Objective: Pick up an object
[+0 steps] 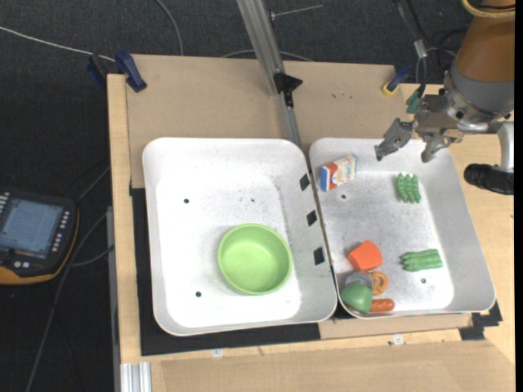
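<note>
Pincer [411, 143] spread open, holding nothing, above right bin [466, 243], small red-and-white carton [337, 172] lying tilted nearby

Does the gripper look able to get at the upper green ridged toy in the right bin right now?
Probably yes. The gripper, fingers spread, hangs just above the upper green ridged toy, which lies alone on the right white bin floor, nothing over it.

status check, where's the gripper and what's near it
Gripper open, holding nothing, above the right bin's far edge. Nearest: green toy and small carton. Nothing in the way.
</note>
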`<state>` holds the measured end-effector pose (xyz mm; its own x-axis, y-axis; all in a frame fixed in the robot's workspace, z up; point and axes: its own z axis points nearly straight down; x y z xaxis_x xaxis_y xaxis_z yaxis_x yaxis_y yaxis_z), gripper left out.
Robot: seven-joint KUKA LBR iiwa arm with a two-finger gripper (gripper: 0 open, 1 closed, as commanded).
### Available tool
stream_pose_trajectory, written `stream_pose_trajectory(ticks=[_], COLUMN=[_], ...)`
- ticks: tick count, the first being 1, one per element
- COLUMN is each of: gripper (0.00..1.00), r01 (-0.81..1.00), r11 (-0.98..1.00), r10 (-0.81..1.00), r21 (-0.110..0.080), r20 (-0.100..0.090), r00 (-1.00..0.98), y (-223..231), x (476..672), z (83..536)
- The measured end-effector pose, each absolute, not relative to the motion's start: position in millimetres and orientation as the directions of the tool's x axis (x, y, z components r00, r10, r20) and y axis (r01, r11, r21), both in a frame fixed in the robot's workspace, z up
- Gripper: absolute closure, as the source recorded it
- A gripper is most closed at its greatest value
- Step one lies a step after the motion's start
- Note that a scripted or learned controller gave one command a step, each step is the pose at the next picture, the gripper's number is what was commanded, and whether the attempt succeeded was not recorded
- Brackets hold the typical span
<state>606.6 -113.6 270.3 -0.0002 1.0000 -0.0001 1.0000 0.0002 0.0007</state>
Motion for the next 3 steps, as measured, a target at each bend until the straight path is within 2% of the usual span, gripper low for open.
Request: stream_pose_trajectory(ticks=[2,3], gripper=[0.00,0.00], r01=[1.000,1.000], r11=[0.000,0.000], r10=[1.000,1.000], r21=[-0.004,-0.005], r20=[0.001,0.001], r00=[0.000,0.000], y=[-117,-113], x=[607.8,612.4], z=[185,124])
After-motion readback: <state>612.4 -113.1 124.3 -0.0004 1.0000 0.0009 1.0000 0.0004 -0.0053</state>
